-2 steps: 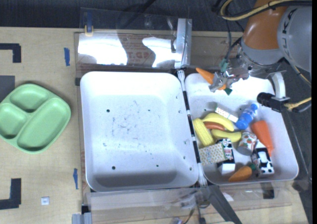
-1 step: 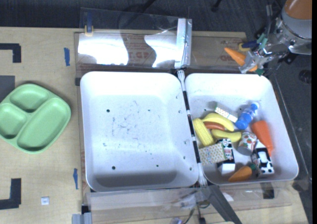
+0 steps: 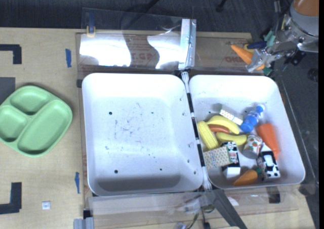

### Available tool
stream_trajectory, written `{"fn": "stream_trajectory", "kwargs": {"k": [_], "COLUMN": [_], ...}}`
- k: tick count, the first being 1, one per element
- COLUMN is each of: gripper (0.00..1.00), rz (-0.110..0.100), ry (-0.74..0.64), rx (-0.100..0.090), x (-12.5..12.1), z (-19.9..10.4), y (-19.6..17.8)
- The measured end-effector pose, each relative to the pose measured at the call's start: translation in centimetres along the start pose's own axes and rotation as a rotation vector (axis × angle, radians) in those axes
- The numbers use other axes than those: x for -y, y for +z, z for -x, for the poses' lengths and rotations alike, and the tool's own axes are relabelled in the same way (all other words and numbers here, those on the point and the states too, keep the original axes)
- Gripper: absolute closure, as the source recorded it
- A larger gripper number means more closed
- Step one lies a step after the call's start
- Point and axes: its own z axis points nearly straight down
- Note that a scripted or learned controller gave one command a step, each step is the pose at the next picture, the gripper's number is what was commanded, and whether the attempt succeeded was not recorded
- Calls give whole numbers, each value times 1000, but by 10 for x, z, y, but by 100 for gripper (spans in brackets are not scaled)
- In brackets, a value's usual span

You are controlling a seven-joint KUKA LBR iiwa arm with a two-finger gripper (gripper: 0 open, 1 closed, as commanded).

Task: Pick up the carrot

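Note:
My gripper (image 3: pixel 259 62) hangs beyond the back right corner of the right bin (image 3: pixel 283 96), below the arm's orange band. An orange, tapered carrot (image 3: pixel 241 53) sticks out to the left from between its fingers, its thick end pinched and its tip pointing toward the back left. The carrot is outside the bin, over the brown strip behind it. Two more orange pieces lie in the right bin: a long one (image 3: pixel 268 139) near the right wall and a smaller one (image 3: pixel 246 177) at the front.
The right bin also holds a corn cob (image 3: pixel 207 136), a banana (image 3: pixel 225 123), a blue bottle (image 3: pixel 251 119) and several small packets. The left bin (image 3: pixel 134 131) is bare white. A green divided plate (image 3: pixel 33 120) sits far left. A clear panel (image 3: pixel 136 45) stands behind the bins.

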Motion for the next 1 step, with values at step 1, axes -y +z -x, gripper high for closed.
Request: {"fn": "stream_trajectory", "kwargs": {"k": [1], "gripper": [100], "rz": [-7], "ry": [100], "rx": [-5], "x": [-7], "z": [-72], "y": [63]}}
